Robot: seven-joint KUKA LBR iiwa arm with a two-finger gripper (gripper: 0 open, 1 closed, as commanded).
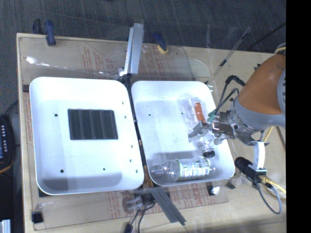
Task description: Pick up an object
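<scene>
The pincer sits low in the right bin; whether it grips anything I cannot tell; a clear packet with an orange item lies just above it; a plastic bottle lies below, along the bin's near wall.

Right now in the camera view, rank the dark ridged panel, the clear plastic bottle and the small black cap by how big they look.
1. Dark ridged panel
2. Clear plastic bottle
3. Small black cap

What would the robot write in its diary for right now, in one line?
gripper: low in right bin | beside orange-capped clear item | plastic bottle lying at near wall | left bin: dark ridged pad
</scene>
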